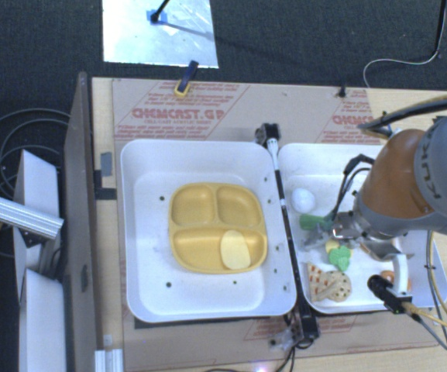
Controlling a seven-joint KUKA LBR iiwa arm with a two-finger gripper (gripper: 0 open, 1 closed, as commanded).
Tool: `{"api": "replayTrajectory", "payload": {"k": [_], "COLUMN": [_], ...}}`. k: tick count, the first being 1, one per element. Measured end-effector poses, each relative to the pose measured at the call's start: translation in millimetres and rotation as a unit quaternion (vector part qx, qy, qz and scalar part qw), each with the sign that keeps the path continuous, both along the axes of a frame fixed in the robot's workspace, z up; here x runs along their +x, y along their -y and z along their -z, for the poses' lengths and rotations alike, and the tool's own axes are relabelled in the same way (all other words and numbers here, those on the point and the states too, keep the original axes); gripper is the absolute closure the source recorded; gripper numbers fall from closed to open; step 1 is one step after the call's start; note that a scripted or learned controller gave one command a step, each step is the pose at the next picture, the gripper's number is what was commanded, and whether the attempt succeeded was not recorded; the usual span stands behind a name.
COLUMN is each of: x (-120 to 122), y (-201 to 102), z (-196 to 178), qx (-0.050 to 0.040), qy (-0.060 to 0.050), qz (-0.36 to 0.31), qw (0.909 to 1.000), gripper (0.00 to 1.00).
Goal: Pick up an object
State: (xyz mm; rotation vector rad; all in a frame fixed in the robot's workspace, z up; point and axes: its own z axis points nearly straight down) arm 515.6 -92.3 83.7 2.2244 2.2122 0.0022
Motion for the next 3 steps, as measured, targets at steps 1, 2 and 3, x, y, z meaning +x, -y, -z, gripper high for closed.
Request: {"api": "replayTrajectory", "payload": {"k": [1, 2, 3], "x": [7, 77, 72], "y": [-2, -72, -67], "z": [-18, -107, -101], "qx": [-0.0015, 0.0018, 0.0011], "qy": [0.010, 0.006, -0.001], "qz": [-0.004, -0.009, -0.004], "qw": [0.9999, 0.9999, 1.0000], "gripper": [1.00, 1.00, 0.00]}}
